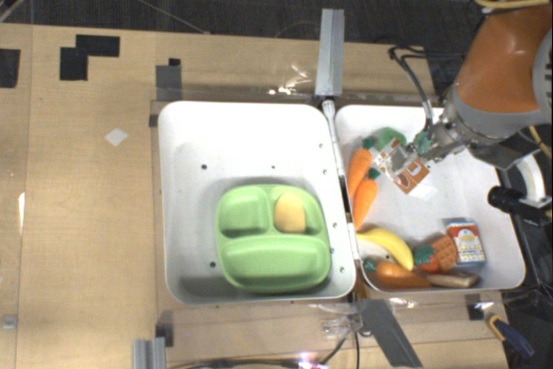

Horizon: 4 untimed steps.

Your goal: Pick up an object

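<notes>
- The gripper [406, 162] hangs over the upper middle of the right bin [484, 186], arm coming in from the right edge – can't really tell how the jaws stand, it's too cluttered there.
- Right under it sits a small brown-and-white thing [413, 175], too blurry to name, with a green toy [383, 139] just beside it toward the bin's top-left corner.
- Two toy carrots [362, 186] lie along the right bin's left wall.
- Along its bottom edge: a banana [389, 244], an orange-red veggie [399, 274], a waffle-looking piece [441, 251] and a small carton [467, 241] – all bunched together.
- The left bin [216, 143] carries a green divided plate [272, 259] near its bottom edge, with a yellow lemon-ish fruit [291, 212] in the plate's upper right compartment.
</notes>
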Each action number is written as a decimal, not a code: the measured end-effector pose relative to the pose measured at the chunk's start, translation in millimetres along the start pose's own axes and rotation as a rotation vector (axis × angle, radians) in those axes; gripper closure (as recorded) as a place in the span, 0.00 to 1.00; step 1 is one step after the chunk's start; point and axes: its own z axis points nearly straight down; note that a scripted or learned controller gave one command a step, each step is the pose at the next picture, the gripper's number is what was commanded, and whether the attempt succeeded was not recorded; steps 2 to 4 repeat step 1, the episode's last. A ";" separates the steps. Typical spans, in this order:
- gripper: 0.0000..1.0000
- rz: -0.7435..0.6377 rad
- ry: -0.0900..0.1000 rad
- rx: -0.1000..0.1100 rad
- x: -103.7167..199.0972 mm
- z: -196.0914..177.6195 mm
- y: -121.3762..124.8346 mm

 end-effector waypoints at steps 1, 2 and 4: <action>1.00 -0.003 -0.002 -0.004 0.1 -10.9 1.8; 1.00 -0.003 -0.002 -0.004 0.1 -10.9 1.8; 1.00 -0.003 -0.002 -0.004 0.1 -10.9 1.8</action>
